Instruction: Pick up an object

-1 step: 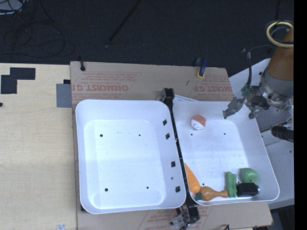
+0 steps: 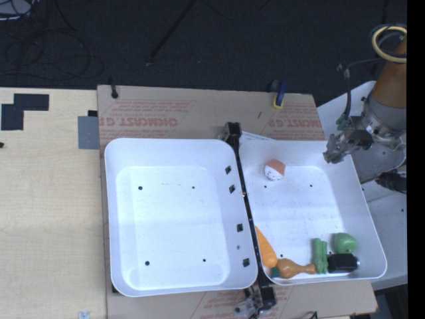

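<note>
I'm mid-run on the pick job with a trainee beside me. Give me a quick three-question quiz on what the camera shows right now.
1. True or false: the orange and white ball lies in the left bin.
2. Which corner of the right bin holds the carrot, the green objects and the black object: A far, B near?
3. Fill in: the gripper hangs over the right bin's far ____ edge.

Key: 1 false, it lies in the right bin. 2 B. 3 right.
</note>
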Available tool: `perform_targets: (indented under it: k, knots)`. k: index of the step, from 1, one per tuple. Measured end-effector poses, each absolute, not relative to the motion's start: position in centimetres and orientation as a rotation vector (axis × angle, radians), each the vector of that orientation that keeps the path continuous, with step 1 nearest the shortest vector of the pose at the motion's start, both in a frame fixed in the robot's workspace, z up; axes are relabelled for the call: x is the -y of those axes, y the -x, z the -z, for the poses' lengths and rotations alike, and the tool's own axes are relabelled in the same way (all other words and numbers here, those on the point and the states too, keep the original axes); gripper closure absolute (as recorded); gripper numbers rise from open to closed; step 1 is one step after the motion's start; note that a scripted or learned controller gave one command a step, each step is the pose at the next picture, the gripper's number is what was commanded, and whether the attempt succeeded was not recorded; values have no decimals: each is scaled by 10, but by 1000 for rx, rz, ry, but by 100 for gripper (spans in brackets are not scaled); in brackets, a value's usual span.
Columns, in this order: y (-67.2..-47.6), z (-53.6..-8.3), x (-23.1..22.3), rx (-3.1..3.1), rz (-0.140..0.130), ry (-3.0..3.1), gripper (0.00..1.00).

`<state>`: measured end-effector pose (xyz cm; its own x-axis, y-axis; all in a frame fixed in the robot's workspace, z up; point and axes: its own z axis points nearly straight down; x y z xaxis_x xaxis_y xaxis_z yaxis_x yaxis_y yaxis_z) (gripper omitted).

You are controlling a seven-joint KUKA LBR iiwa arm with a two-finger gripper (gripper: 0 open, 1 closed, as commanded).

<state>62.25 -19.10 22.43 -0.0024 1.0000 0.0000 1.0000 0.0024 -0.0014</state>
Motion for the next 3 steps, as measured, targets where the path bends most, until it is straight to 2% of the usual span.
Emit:
perform_targets:
  k: [1,2,3]
  knots:
    - [-598,-103,161,2215,-7,2214,100]
    - [-550,-87,100,2221,-4,2217,100]
    - [-551,-98,103,2213,-3,2222,100]
